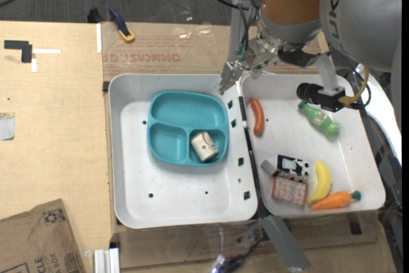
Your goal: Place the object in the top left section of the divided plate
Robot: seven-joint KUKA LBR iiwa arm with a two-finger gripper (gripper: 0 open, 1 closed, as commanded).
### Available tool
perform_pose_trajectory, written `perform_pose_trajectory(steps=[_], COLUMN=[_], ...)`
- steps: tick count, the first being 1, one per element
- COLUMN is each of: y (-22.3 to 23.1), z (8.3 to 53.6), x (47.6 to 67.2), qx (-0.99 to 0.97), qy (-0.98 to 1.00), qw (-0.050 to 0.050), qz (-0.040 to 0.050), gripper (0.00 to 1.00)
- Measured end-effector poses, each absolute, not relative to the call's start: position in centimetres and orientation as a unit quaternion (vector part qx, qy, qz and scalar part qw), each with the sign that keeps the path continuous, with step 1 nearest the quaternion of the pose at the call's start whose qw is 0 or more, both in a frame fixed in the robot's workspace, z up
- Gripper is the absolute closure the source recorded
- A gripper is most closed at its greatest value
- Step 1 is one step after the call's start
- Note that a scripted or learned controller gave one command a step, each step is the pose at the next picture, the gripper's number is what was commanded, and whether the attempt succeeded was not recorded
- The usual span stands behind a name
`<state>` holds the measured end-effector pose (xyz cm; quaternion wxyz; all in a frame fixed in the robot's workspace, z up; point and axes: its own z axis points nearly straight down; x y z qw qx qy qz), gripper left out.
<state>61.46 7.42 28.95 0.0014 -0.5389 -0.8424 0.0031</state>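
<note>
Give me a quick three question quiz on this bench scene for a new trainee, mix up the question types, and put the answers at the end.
1. True or false: the small white paper cup lies in the teal divided plastic plate's top left section.
2. Which bin holds the reddish-orange hot dog sausage? A) left B) right
3. Fill in: beside the yellow banana lies an orange ____.

Key: 1 false, it lies in the lower right section; 2 B; 3 carrot.

KUKA arm (pixel 358 3): glossy grey casing, partial dark lettering | wide orange band above the wrist | pale metal gripper (pixel 230 78) of slim silver parts | black cables looping beside the wrist
</note>
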Motion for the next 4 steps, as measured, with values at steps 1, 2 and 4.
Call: perform_pose_trajectory(steps=[1, 2, 4], y=[7.42, 7.42, 7.42], z=[28.95, 28.95, 28.95], x=[61.46, 61.46, 61.46], qx=[-0.539, -0.539, -0.539], qy=[-0.842, -0.842, -0.842], qw=[0.001, 0.001, 0.001], qz=[0.0031, 0.0031, 0.0031], gripper=[0.00, 0.00, 0.00])
